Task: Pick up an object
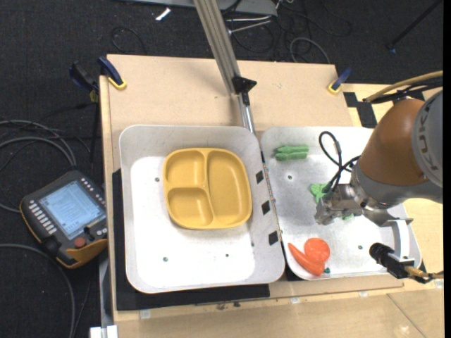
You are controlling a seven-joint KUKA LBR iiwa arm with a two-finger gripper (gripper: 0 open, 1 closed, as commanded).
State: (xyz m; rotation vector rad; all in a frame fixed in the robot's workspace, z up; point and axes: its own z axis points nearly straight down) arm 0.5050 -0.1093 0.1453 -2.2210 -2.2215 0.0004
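The claw point(332, 210) is down in the right bin point(296, 182), over a small green piece point(320, 189); I cannot tell its grip. A green pod point(291, 152) lies near the back, an orange carrot point(311, 254) at the front. A yellow tray point(208, 188) sits in the left bin point(141, 189).

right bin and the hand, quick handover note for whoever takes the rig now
Hand: low in the right bin, at a small green piece; I cannot tell if it grips anything.
Things: green bean-shaped toy at that bin's far side, orange-red toy at its near edge, yellow divided plate in the left bin.
Done: no lift visible.
Left: grasp and raise one object.
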